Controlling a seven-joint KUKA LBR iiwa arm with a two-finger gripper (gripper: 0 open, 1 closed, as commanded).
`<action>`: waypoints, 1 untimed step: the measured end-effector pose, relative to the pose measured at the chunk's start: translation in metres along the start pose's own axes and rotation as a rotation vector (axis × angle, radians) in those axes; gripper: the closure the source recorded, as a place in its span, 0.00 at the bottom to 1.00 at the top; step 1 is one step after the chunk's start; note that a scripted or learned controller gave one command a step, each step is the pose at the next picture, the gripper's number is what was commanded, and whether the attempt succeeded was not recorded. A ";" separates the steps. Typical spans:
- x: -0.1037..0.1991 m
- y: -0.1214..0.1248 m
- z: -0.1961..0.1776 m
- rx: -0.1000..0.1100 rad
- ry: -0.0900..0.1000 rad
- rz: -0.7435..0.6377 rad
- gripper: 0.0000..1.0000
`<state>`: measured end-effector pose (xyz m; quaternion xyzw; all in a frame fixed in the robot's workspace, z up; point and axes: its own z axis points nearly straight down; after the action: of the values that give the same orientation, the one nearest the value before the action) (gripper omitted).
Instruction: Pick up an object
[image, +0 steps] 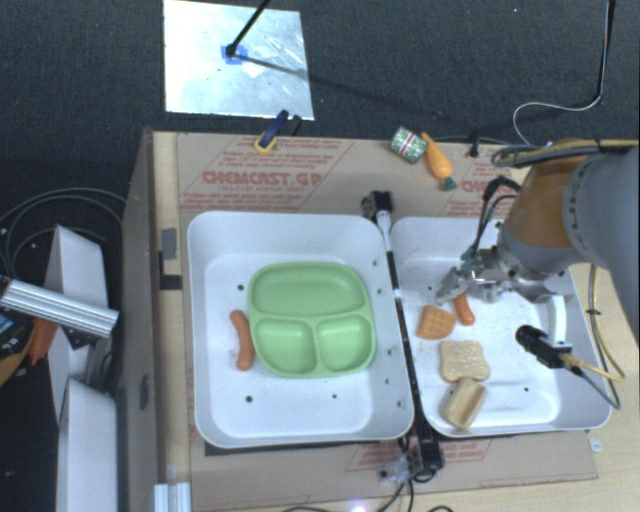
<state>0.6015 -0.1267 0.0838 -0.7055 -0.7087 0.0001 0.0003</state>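
While nothing is lifted yet, the pick looks close. Gripper (458, 290) sits low in the right bin (575, 405), tips at the carrot (464, 309), which lies on the bin floor just right of the cracker (435, 322). Jaw gap: cannot tell, too small and blurred; no object seen between them. Toast (464, 360) and roll (463, 403) lie below the cracker, untouched. Left to do: grasp and raise.

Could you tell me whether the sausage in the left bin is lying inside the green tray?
No, the sausage lies on the left bin's white floor, just left of the green tray.
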 end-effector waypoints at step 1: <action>0.000 0.001 -0.011 -0.003 0.000 -0.001 1.00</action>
<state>0.6027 -0.1271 0.0951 -0.7052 -0.7090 -0.0010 -0.0011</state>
